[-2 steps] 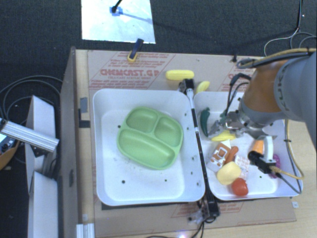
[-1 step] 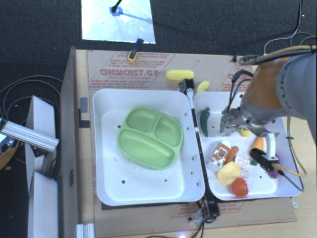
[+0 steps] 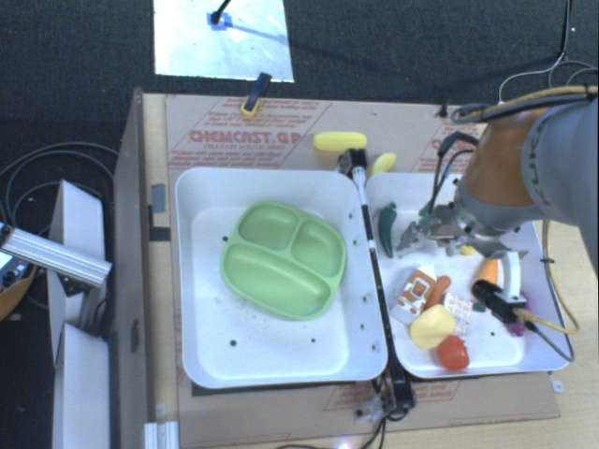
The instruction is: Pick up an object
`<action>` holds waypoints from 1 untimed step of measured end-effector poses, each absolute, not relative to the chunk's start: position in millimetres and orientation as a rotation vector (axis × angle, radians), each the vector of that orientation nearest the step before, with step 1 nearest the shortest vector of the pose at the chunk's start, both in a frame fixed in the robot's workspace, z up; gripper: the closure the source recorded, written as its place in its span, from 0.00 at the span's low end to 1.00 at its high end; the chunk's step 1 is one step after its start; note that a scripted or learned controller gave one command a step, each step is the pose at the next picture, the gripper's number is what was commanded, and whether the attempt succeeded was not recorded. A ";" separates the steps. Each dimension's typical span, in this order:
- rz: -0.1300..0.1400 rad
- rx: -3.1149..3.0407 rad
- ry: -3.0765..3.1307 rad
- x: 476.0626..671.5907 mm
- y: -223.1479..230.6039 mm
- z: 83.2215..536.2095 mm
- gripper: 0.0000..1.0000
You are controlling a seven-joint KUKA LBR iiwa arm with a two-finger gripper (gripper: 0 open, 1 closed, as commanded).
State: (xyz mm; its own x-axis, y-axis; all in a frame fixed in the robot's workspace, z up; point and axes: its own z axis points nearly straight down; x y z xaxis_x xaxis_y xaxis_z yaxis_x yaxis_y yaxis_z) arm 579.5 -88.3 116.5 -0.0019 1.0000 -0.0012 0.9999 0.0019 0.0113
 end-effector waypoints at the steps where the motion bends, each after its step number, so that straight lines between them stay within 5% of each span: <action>1: -0.001 2.222 2.223 530.6 -86.5 146.0 0.00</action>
